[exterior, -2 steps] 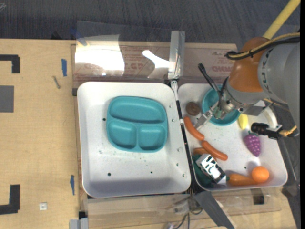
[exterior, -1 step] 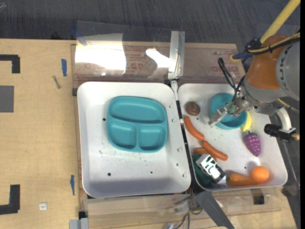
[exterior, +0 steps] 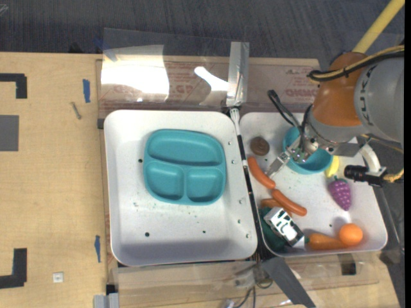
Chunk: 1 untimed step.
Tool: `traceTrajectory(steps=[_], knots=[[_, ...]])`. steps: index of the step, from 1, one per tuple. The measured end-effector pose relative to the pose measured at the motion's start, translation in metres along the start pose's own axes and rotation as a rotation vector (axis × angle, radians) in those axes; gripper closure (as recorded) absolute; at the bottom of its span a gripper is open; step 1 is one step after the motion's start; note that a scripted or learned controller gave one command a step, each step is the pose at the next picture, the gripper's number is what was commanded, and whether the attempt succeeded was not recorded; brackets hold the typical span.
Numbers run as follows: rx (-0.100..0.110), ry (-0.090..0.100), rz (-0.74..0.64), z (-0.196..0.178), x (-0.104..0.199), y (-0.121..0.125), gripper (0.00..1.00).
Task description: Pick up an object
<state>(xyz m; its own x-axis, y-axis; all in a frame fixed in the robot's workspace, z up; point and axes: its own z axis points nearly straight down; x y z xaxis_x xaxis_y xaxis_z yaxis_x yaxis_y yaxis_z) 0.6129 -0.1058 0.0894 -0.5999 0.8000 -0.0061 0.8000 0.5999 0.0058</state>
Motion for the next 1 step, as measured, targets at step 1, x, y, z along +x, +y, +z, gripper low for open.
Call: traceTrajectory(steps=[1], knots=[[-0.003,-0.001,0.380,0.0003,-0.0034,0.0140,0.00]])
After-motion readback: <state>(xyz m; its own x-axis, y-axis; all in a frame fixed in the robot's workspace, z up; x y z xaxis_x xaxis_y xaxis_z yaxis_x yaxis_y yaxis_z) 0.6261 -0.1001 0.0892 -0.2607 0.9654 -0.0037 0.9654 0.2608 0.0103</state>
